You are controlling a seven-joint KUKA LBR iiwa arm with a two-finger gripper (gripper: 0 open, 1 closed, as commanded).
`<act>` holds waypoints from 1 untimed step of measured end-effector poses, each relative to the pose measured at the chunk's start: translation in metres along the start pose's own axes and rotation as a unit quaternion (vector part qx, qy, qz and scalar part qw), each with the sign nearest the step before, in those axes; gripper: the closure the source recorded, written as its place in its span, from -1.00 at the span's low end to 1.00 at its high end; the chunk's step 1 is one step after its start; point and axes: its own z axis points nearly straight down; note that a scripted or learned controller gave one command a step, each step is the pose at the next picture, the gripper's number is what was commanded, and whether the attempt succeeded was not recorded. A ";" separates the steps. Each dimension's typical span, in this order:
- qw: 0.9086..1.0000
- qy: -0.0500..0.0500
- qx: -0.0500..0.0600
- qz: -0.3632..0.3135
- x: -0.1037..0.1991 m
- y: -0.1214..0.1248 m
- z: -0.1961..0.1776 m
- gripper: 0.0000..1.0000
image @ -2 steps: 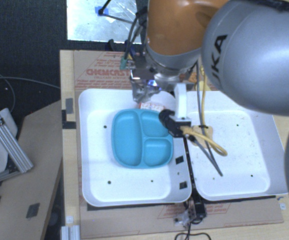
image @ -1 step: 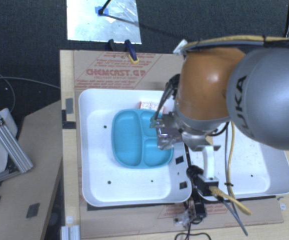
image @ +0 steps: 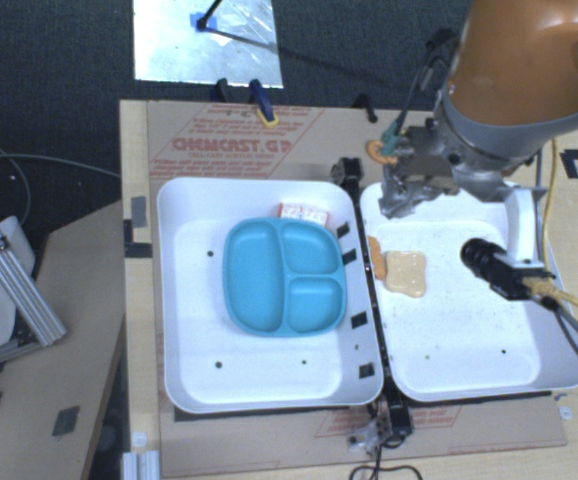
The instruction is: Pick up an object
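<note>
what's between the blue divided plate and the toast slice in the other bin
In the camera view, the two bins' adjoining rims with black clips, plus a thin orange strip left of the toast slice, separate it from the blue plate.

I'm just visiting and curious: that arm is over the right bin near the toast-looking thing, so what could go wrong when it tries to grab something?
The toast slice lies flat on the right bin's floor, so the tool might slide over it and come up with nothing. It also lies close to the wall between the bins, beside an orange piece, so the tool could bump that wall or nudge both.
</note>
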 end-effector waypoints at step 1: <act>1.000 -0.001 0.012 -0.001 -0.039 -0.033 0.062 1.00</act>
